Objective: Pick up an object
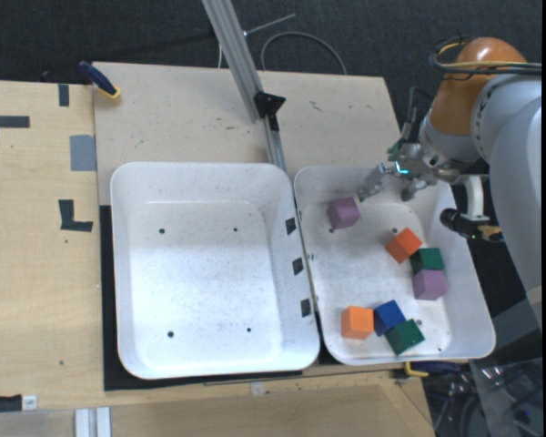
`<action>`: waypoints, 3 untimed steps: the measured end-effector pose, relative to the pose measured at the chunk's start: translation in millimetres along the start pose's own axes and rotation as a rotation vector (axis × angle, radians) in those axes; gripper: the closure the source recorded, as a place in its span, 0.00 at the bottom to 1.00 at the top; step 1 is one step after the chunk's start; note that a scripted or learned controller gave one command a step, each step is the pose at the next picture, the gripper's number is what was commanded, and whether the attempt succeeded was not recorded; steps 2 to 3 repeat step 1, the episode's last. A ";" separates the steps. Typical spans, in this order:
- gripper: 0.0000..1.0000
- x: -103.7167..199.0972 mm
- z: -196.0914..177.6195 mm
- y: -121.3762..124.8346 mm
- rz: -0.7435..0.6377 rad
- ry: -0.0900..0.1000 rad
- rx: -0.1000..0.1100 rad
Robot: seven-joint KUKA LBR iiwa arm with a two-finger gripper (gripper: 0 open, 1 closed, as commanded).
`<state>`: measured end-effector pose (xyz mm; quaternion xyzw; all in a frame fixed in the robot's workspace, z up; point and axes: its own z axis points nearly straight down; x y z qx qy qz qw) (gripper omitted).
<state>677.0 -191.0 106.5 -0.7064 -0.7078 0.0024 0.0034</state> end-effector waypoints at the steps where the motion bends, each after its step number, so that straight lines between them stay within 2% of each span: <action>1: 0.00 0.0 0.0 0.0 0.000 0.000 0.000; 3: 0.00 0.0 0.0 0.0 0.000 0.000 0.000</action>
